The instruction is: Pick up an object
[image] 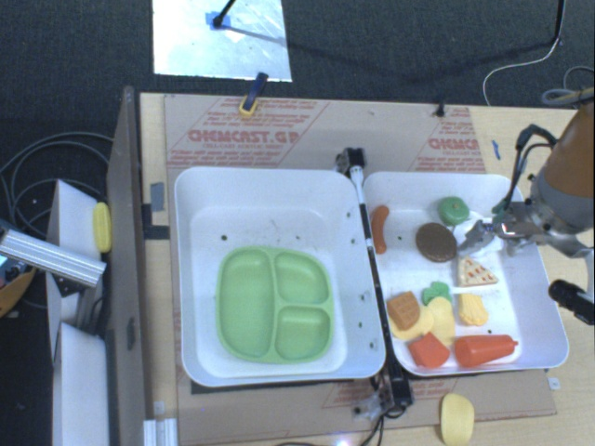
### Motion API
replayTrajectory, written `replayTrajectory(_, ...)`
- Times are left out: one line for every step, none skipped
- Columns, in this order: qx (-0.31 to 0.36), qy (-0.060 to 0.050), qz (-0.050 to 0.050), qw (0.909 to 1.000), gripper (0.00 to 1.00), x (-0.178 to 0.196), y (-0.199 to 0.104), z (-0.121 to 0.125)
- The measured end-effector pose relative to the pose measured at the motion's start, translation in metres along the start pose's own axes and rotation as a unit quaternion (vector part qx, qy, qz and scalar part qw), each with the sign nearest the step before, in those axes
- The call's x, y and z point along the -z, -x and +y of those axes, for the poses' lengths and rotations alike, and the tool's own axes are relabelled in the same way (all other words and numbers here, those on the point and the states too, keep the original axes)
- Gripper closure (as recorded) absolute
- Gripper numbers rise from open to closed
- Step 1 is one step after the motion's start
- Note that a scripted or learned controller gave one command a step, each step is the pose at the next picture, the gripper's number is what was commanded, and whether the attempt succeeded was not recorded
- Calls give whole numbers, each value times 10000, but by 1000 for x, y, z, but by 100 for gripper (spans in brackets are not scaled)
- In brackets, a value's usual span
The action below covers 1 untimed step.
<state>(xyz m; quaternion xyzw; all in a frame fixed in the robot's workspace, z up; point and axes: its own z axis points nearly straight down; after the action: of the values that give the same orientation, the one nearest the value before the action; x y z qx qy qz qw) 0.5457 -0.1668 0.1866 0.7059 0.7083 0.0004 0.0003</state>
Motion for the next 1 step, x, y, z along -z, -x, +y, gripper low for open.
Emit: replayTrajectory(18, 17, -5, 10000, 0, -99, -9, 57)
